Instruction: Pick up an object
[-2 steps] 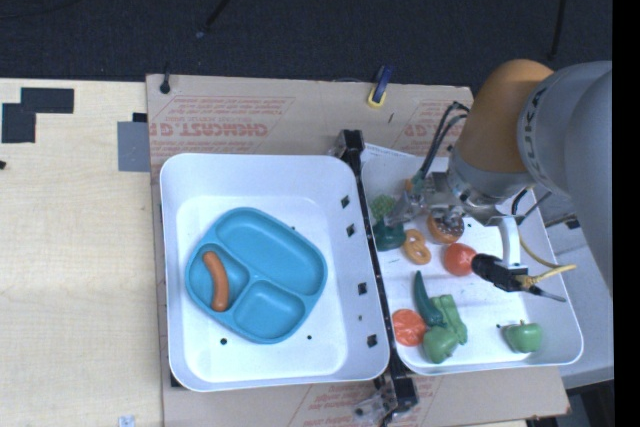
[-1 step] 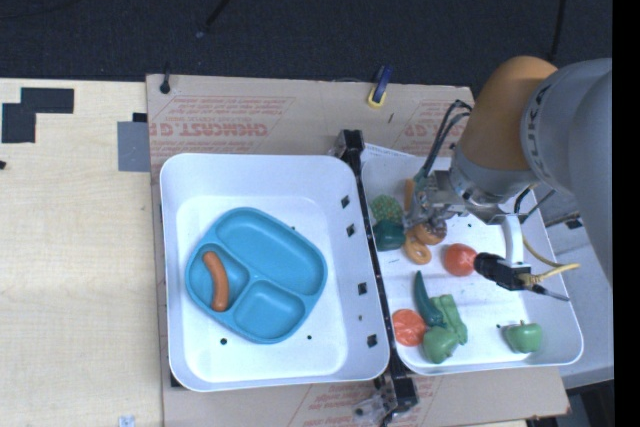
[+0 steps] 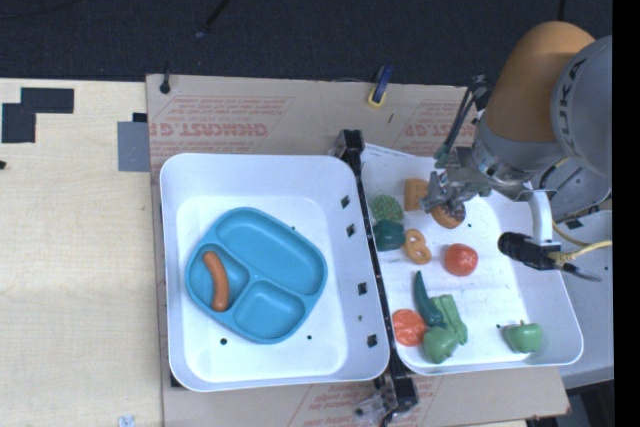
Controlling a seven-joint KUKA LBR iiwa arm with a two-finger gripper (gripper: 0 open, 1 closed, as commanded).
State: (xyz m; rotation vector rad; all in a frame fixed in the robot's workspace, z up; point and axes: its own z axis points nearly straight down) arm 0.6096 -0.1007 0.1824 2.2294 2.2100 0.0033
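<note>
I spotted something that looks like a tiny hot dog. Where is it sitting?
The sausage lies in the left compartment of the blue divided plate, inside the left white bin, away from the other toy foods.

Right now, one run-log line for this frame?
phase: reaching | gripper: low over right white bin, at small orange toy | grasp: unconfirmed | left white bin: blue divided plate holding orange sausage
</note>
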